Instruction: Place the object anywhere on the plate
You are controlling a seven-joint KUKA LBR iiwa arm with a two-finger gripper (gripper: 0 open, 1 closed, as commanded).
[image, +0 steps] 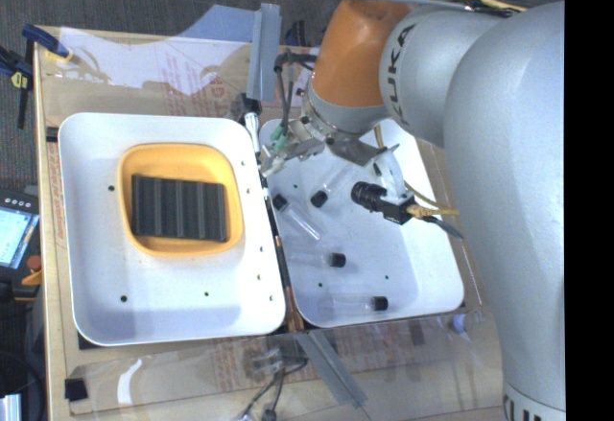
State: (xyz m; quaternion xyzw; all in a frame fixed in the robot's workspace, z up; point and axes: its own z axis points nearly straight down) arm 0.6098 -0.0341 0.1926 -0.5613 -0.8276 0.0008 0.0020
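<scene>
Grey arm [480, 151]: bulky, smooth metal, orange band; it leans over the right bin.
Right bin [436, 290]: shallow glossy white plastic, holding small dark-capped clear objects [336, 259], none lifted.
Plate [180, 198]: rounded yellow rectangle with a dark ribbed centre, in the left bin, bare; placing undone.
Gripper [288, 143]: jaws — cannot tell.

Right bin [436, 290] partly behind arm [480, 83]

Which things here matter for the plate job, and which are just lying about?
Job:
yellow plate in the left bin
small dark objects in the right bin
gripper, over the right bin

Lying about:
papers behind the bins
handheld screen at the bench's left edge
</scene>
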